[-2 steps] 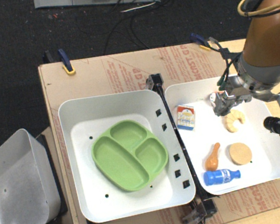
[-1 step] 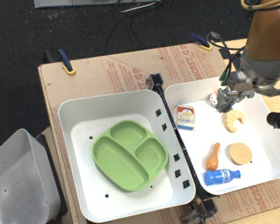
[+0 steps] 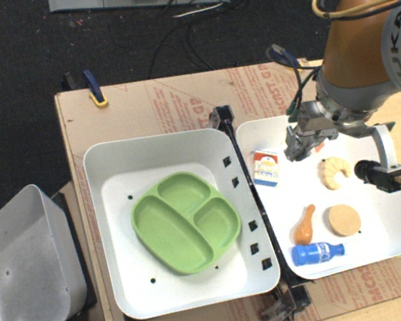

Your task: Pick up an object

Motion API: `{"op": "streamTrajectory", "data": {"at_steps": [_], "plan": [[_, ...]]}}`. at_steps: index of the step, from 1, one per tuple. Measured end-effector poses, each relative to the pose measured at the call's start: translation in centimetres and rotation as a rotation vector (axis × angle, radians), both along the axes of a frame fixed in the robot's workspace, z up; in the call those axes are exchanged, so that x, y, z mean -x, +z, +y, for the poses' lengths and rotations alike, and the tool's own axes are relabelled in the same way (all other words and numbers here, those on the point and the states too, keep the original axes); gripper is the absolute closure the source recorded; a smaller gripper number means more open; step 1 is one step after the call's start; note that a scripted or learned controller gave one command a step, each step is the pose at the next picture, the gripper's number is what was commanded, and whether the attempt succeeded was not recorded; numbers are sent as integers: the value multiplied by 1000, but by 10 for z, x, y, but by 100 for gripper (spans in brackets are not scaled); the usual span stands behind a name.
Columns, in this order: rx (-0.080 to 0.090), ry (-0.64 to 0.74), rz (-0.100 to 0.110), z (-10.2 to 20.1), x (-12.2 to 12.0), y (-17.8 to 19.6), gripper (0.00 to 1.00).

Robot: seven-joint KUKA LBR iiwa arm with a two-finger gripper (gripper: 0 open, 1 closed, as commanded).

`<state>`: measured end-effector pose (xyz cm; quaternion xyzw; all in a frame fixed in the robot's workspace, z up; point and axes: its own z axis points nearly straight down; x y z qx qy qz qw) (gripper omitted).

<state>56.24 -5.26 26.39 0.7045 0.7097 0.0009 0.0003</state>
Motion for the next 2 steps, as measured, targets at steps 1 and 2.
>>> {"op": "streamTrajectory", "data": {"at_steps": [1,2], "plan": [[-1,1,0,58,-11,1,100],[-1,1,4,115,-16,-18,100]]}}
